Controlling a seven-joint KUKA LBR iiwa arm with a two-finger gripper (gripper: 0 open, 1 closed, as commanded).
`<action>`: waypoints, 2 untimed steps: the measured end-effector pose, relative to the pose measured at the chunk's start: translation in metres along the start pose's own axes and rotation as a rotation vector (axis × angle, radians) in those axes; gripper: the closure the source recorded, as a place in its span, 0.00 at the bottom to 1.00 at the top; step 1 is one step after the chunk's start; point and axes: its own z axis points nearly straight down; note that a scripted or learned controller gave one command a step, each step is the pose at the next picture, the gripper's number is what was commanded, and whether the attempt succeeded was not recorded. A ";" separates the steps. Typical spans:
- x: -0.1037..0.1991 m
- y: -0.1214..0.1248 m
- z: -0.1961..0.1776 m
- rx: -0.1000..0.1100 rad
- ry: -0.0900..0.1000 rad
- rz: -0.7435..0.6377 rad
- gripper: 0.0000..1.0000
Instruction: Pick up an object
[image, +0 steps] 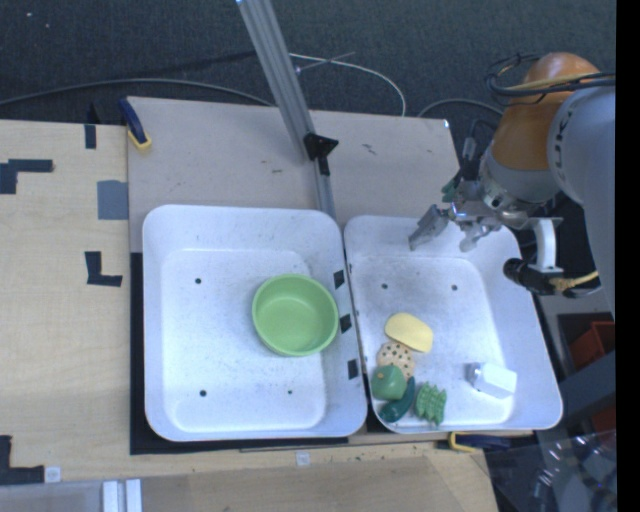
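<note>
You are looking down on a desk carrying two shallow white bins side by side. The left bin is holding a green bowl, which is sitting upright a little right of the bin's middle. The right bin is holding a small cluster near its front left corner: a yellow piece is lying on top, a tan spotted piece is sitting just below it and touching it, a green round piece is lying under that, and a green leafy piece is resting just beside it to the right. A small white block is lying apart from the cluster, toward the bin's front right.

The arm is reaching in from the right, and its gripper is hanging over the back edge of the right bin, well apart from the cluster and the white block. The gripper's two fingers are standing spread apart, with nothing between them. A grey pole is slanting across the desk behind the bins.
</note>
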 end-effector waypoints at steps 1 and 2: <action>0.000 0.000 0.044 0.000 0.000 0.000 0.00; 0.000 0.001 0.031 -0.004 -0.001 -0.002 1.00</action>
